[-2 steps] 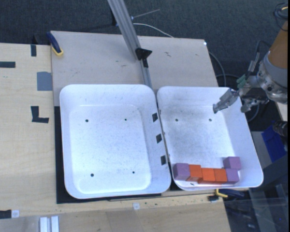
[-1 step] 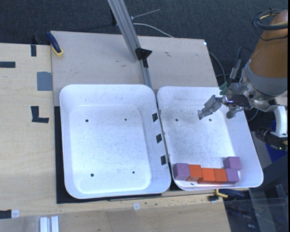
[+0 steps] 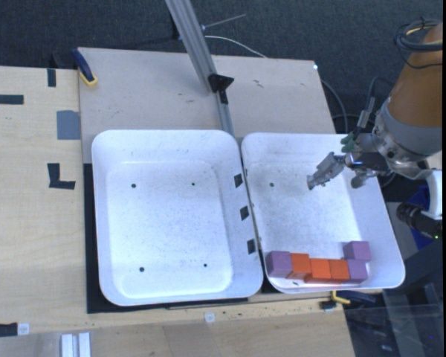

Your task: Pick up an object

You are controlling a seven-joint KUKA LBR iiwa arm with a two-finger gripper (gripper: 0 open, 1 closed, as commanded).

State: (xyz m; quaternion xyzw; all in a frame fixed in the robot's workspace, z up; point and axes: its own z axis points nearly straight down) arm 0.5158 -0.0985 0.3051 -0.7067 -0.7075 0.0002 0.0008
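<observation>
Several blocks lie in a row along the near edge of the right bin point(image 3: 282, 155): a purple block point(image 3: 279, 262) at the left, orange blocks point(image 3: 321, 268) in the middle, and purple blocks point(image 3: 357, 259) stacked at the right end. My gripper point(image 3: 321, 175) hangs above the upper middle of the right bin, well away from the blocks, pointing left. Nothing is between its fingers.
The left bin point(image 3: 111, 199) sits beside the right one, with black clips point(image 3: 244, 213) along the shared edge. A metal pole point(image 3: 197, 43) slants up from the back between the bins. The arm's orange band point(image 3: 424, 80) is at the right.
</observation>
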